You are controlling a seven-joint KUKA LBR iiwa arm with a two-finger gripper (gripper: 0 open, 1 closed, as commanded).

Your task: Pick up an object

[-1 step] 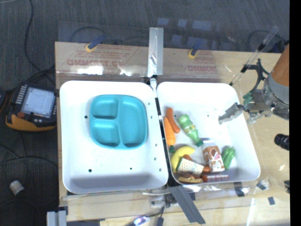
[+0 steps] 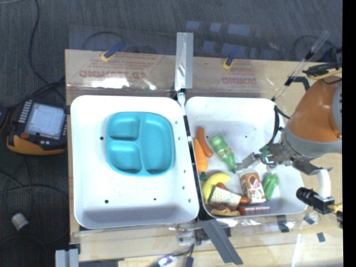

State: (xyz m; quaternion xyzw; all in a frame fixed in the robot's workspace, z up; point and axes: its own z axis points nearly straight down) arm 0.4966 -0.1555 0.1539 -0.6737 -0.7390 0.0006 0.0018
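We see the gripper (image 2: 261, 159) low in the right bin (image 2: 245, 107), jaws' spread unclear, near the green bottle (image 2: 222, 151); light, stiff, slippery plastic, best gripped across its middle

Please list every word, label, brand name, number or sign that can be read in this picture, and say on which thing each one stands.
No text can be read with certainty.
Cardboard sheet behind the bins: red print, seen mirrored and blurred, not readable.
Small carton in the right bin: printed label, too small to read.
Handheld pendant on the floor: lit screen, contents too blurred to read.
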